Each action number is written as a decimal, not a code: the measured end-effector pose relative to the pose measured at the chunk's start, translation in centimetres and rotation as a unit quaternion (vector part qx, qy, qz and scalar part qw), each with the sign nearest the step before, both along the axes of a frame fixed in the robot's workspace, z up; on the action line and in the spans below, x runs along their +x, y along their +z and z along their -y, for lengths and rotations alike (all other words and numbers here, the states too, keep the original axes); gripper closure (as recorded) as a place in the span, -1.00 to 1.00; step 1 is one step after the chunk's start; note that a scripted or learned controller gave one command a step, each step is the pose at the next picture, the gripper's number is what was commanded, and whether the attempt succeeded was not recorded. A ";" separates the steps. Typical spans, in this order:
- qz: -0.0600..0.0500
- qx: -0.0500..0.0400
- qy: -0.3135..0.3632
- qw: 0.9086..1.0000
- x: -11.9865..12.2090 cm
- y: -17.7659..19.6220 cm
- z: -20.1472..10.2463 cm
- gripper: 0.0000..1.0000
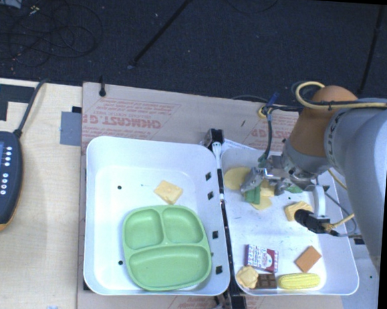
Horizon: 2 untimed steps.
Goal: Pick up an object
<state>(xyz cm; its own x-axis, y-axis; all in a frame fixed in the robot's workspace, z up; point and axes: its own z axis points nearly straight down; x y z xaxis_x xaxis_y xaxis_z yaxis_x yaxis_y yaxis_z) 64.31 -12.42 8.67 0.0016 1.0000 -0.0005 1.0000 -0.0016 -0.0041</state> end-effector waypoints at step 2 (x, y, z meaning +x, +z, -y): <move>0.000 0.000 -0.001 1.000 -7.3 5.8 3.0 1.00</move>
<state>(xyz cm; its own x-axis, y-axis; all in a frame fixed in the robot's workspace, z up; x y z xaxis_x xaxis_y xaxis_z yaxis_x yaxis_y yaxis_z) 57.03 -15.46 14.42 0.0039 1.0000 -0.0014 1.0000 -0.0039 -0.0038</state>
